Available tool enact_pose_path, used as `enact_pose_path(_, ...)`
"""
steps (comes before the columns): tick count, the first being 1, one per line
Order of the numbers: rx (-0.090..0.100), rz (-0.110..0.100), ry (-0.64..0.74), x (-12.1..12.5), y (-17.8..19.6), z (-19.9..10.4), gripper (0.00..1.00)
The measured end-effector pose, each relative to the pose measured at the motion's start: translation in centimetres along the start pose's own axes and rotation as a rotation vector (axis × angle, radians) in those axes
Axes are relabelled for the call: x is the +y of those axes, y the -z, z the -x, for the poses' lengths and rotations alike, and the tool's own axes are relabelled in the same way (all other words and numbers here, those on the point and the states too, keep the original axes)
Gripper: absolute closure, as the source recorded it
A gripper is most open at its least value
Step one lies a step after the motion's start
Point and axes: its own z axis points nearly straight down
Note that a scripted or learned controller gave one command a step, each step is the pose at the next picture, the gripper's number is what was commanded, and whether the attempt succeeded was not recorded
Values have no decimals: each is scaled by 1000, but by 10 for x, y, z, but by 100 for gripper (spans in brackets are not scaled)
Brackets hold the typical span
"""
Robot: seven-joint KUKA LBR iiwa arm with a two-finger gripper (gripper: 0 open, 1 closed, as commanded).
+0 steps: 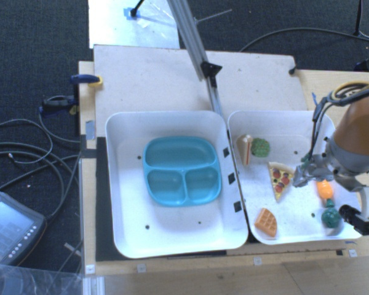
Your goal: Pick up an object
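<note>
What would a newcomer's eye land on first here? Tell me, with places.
First, the blue divided tray, alone in the middle of the left bin. Next, the scatter of toy food in the right bin: a pizza slice at its centre, a waffle near the front edge, a green broccoli piece toward the back. Then the arm's orange band at the right edge, above the gripper beside the pizza slice.

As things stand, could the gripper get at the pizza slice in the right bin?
Probably yes. The gripper sits low in the right bin, just right of the pizza slice, which lies flat with bare floor around it. The waffle and broccoli lie apart from it.
</note>
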Motion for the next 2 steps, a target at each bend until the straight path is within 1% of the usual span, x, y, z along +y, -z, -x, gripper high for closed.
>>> enact_pose_path(1, -2, 5, 5, -1, 63, 4, 100)
enact_pose_path(2, -3, 6, 7, -3, 127, 2, 100)
